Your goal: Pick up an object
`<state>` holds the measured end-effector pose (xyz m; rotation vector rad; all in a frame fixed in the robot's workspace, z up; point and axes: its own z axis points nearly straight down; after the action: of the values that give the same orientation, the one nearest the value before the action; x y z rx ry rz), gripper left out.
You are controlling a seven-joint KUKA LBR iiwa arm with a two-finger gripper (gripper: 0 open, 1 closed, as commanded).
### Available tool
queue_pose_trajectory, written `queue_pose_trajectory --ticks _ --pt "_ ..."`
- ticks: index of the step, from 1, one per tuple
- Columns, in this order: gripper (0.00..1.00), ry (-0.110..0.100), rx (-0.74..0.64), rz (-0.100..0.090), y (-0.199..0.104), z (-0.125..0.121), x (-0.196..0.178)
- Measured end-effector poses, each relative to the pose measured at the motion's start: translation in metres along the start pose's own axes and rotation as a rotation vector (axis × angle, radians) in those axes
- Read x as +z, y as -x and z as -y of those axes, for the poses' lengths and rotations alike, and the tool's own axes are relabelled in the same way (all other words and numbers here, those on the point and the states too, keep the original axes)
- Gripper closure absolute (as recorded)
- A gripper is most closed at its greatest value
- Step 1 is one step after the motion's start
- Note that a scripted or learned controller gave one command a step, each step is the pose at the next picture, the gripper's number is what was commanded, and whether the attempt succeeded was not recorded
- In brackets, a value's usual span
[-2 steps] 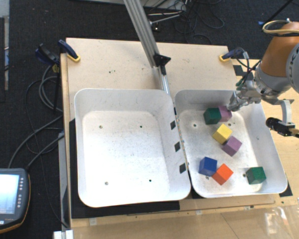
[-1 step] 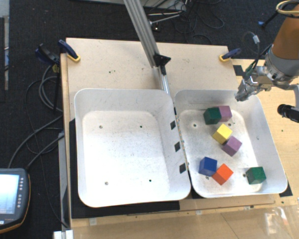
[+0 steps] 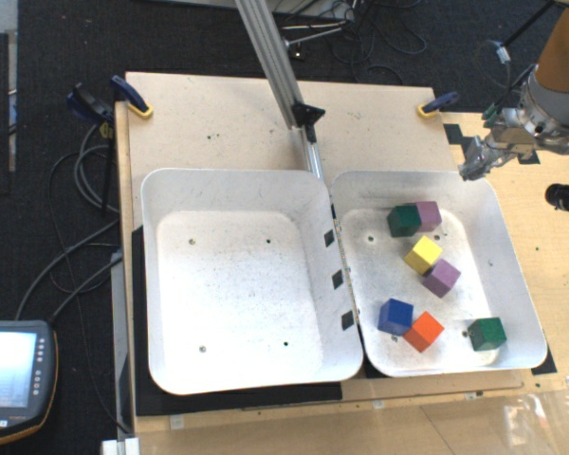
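blocks (image 3: 424, 254) sat loose in the right bin (image 3: 512, 282) | gripper (image 3: 474, 167) hung over its far right corner | grip state: couldn't tell

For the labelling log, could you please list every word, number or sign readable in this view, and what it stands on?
None can be read.
The handheld pendant's lit screen at the lower left: whatever it shows is too blurred to read.
The black square tabs along the right white bin's inner wall: plain, no characters.
The coloured cubes, e.g. the yellow cube: plain faces, no print.
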<state>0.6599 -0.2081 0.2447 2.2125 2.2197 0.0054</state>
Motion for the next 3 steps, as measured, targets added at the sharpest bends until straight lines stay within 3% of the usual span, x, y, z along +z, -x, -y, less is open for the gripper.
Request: queue_pose_trajectory --ticks 1,3 --pt "1.0 0.0 0.0 0.0 0.0 -0.002 -0.044" --pt "1.0 -0.01 -0.003 -0.004 -0.092 0.046 -0.034"
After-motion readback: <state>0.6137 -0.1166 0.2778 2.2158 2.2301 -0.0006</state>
